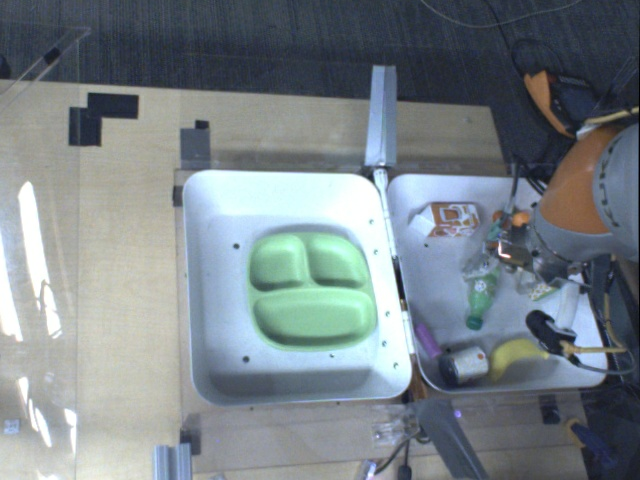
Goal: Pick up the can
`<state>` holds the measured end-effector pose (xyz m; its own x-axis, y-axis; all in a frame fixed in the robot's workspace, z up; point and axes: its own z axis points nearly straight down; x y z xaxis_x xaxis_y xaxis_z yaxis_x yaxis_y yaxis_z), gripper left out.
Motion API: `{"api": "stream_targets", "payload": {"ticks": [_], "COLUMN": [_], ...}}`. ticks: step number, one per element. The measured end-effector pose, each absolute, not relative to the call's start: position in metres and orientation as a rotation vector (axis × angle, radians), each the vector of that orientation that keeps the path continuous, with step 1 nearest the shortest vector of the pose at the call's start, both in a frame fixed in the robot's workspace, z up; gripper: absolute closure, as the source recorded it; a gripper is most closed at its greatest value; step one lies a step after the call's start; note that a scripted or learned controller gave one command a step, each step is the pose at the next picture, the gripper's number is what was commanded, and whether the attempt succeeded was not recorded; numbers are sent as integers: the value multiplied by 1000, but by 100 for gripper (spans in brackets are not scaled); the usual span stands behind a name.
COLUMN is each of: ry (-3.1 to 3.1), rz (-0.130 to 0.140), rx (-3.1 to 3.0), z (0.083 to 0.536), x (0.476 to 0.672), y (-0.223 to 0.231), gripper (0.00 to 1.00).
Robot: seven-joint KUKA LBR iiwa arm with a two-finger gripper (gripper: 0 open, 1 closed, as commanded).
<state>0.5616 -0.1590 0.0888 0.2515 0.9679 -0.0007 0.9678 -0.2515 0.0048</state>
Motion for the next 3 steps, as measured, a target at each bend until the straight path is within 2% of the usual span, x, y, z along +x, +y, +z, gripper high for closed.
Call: {"api": "stream_targets", "payload": {"ticks": [1,2,3], "ry": [1882,1973,2005], "rz": [19,14,24], "rx": [2512,2451,2430], "z": [88,88,88], "x": [538,546,583], "y": [-176,-179,-184], "gripper": [0,0,0]}}
